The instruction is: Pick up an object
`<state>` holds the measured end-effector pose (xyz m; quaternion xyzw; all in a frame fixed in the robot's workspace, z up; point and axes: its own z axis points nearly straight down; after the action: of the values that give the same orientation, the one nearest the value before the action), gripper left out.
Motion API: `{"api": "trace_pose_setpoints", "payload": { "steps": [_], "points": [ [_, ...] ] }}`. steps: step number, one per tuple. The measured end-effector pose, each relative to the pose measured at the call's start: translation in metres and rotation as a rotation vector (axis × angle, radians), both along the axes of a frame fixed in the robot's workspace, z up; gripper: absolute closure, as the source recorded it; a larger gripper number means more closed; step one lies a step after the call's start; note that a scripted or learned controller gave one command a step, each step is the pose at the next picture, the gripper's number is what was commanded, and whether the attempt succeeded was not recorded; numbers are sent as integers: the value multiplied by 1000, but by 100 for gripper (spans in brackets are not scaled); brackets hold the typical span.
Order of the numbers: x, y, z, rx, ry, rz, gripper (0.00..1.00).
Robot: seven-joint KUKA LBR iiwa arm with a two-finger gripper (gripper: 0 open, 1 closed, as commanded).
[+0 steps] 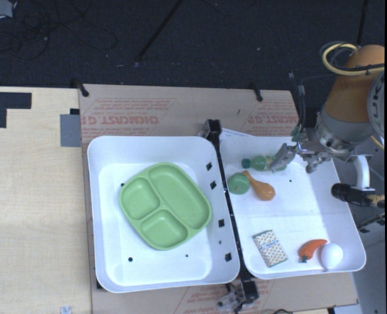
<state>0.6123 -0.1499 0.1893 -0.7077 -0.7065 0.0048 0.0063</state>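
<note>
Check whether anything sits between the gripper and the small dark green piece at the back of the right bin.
Nothing visible does. The gripper hangs just right of the small dark green piece, with bare bin floor between them. The orange gourd and green ball lie nearer the camera, off that line.

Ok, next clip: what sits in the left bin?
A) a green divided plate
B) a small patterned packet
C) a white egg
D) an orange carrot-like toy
A: the green divided plate lies alone in the left bin; the packet, egg and orange toy lie in the right bin.
</note>
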Motion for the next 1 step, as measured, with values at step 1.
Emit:
{"api": "trace_pose_setpoints", "payload": {
  "steps": [1],
  "points": [
    [3, 0, 9, -2, -15, 2, 0]
  ]
}}
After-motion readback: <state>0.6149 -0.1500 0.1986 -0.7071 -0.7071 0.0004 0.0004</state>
